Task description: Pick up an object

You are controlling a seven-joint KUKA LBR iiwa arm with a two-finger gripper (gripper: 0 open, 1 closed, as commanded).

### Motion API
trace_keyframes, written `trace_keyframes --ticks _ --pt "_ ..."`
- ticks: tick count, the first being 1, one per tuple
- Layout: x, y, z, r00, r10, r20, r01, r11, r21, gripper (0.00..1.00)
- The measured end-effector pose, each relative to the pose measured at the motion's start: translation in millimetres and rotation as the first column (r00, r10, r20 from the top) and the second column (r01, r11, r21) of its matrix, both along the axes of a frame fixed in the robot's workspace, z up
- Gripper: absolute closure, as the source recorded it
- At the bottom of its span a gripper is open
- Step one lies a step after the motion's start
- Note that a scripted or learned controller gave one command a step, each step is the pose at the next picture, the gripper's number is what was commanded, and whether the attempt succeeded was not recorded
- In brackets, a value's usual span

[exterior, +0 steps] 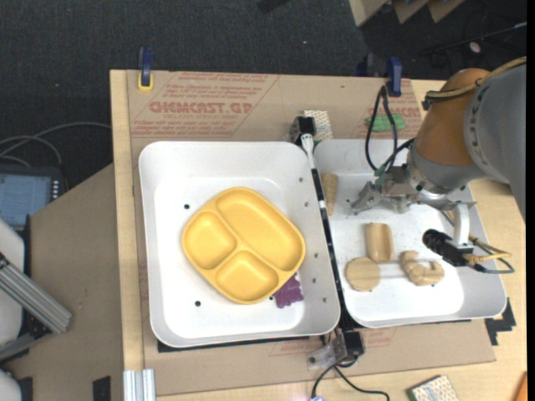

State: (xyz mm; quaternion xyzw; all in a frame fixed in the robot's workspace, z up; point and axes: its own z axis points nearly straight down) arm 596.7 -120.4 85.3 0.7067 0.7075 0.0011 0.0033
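The metal two-fingered hand (386, 197) hangs low over the right shallow white bin (481, 303); whether it is open, I cannot tell. Tan wooden cylinder (379, 241) lies just below it. A yellow sectioned plastic plate (242, 244) fills the left bin (159, 224).

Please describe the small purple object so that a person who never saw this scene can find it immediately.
Look at the left white bin, which holds a big yellow divided plate. At the plate's lower right edge, partly tucked beneath it, lies the small purple object. Nothing else in either bin is purple.
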Motion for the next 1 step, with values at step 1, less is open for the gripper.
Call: trace_keyframes --ticks 1 --pt "-26.7 -20.2 -0.6 1.0 -0.004 -0.01 0.004 1.0 0.003 0.0"
